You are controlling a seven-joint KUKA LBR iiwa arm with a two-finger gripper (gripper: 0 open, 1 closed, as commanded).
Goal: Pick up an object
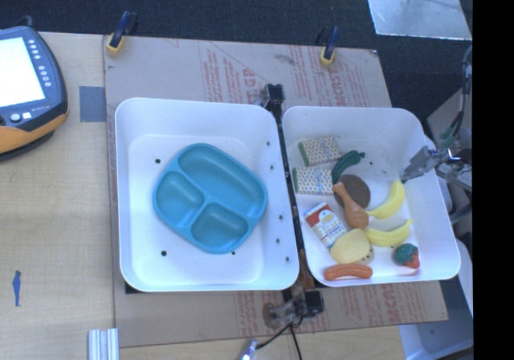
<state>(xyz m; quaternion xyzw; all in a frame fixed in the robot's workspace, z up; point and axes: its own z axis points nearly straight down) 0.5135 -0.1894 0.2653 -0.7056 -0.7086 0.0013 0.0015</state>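
With our grey metal gripper (pixel 415 165), grip state unclear, hovering at the right white bin's (pixel 418 121) edge beside the curved yellow plastic banana (pixel 389 199), we risk snagging the rim.

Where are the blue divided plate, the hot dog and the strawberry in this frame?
blue divided plate (pixel 210 198): camera view, on the ridge where its compartments meet, left bin.
hot dog (pixel 348 272): camera view, middle of its length, right bin's near edge.
strawberry (pixel 406 255): camera view, on its red body, right bin's near right corner.
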